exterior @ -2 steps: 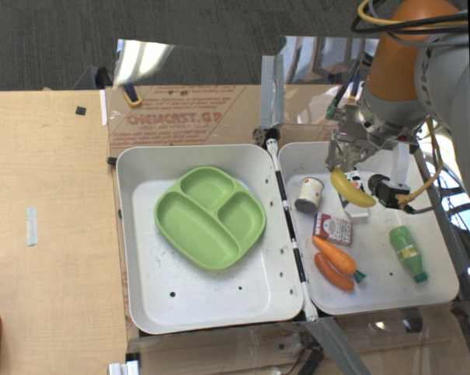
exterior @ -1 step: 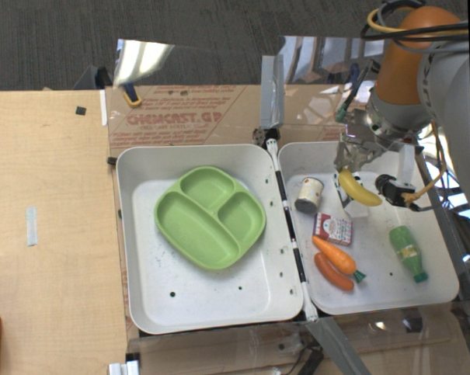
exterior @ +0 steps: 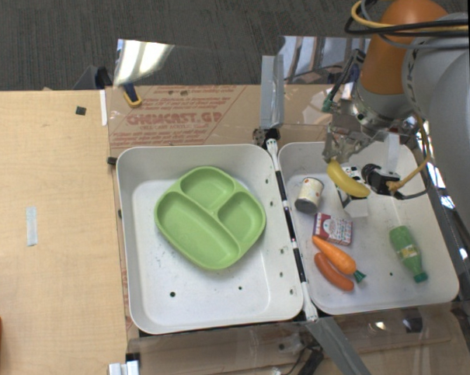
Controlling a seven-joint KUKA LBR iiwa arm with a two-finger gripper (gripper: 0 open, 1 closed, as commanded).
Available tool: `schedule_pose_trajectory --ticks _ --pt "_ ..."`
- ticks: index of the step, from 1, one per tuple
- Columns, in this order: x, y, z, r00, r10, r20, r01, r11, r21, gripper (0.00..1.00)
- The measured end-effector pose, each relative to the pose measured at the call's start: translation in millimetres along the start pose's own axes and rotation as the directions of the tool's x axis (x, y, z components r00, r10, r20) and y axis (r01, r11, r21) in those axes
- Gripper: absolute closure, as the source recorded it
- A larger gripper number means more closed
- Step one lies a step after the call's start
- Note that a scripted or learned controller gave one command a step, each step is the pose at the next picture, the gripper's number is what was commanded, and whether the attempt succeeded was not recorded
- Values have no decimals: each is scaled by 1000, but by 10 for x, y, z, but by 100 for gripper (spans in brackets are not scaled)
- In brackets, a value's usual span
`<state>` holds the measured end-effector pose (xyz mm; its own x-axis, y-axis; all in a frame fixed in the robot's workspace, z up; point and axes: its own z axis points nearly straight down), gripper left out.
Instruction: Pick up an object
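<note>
We see a green divided plate [exterior: 211, 216] lying in the left bin [exterior: 137, 249]. The right bin [exterior: 438, 287] holds a banana [exterior: 346, 179], a small can [exterior: 308, 193], a red packet [exterior: 333, 229], two carrots [exterior: 335, 262] and a green bottle [exterior: 406, 252]. The gripper [exterior: 344, 151] sits just above the banana's upper end; we cannot tell its state.

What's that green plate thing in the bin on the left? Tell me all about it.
The green plate looks like smooth plastic, a rounded shape split by raised ridges into three compartments, one long and two smaller. It lies flat and face up, turned at an angle, on the floor of the left bin. Nothing sits on it.
</note>
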<state>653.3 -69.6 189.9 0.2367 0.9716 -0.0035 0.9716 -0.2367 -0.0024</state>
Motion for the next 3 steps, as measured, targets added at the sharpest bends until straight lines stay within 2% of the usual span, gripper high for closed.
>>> schedule_pose_trajectory --ticks 1,2,3 --pt "-543 -88 -402 1000 10 -1 -10 1000 -1 100" --pt "-840 239 680 1000 27 -2 -27 1000 -13 100" --pt "-605 -396 -319 1000 22 -1 -22 1000 0 100"
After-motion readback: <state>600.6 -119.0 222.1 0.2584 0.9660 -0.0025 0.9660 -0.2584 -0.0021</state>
